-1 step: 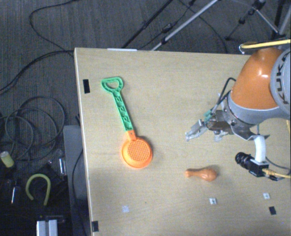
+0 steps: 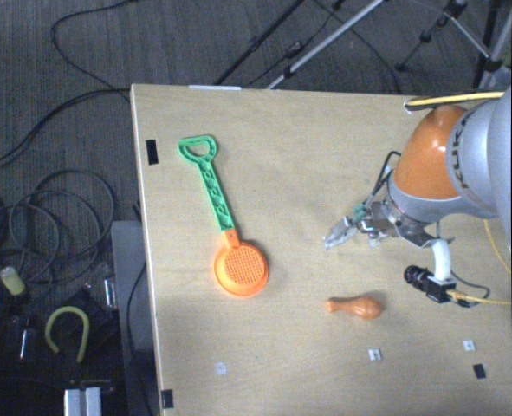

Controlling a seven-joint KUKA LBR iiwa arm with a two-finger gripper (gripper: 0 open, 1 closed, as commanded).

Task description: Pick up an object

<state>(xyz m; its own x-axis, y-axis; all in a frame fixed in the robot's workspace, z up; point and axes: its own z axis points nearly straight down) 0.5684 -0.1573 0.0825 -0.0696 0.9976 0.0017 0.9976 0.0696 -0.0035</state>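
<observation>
Over bench point(image 2: 281, 146), arm point(image 2: 463, 163) reaches left, end effector point(image 2: 338, 235) low.

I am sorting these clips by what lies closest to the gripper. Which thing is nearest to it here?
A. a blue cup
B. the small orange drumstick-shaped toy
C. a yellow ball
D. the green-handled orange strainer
B: the small orange drumstick-shaped toy lies just below the gripper, while the strainer sits well off to the left.

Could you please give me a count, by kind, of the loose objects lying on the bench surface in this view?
Toy strainer with green handle and orange head: 1
Small orange drumstick-shaped piece: 1
Total: 2
</observation>
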